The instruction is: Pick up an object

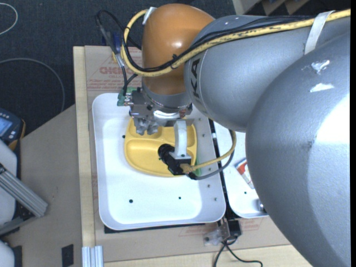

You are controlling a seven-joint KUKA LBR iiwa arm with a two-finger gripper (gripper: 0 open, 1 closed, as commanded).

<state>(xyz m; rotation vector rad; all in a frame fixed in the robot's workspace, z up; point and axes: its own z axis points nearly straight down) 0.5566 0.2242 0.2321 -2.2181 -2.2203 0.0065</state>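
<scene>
A yellow, dish-like plastic object (146, 156) lies in the upper middle of the left white bin (150, 207). My gripper (147, 128) hangs straight over the object's far left rim, very close to it or touching it. The orange wrist band and the grey arm hide the object's far edge. A white bracket with a black part (173, 159) on the wrist covers the object's right side. Nothing can be seen held in the gripper.
The right bin (245, 211) is mostly hidden under the arm; a small red and white item (241, 169) and a grey bit (260, 206) show in it. Cardboard (88, 149) frames the bins. Cables (119, 49) loop at the far left.
</scene>
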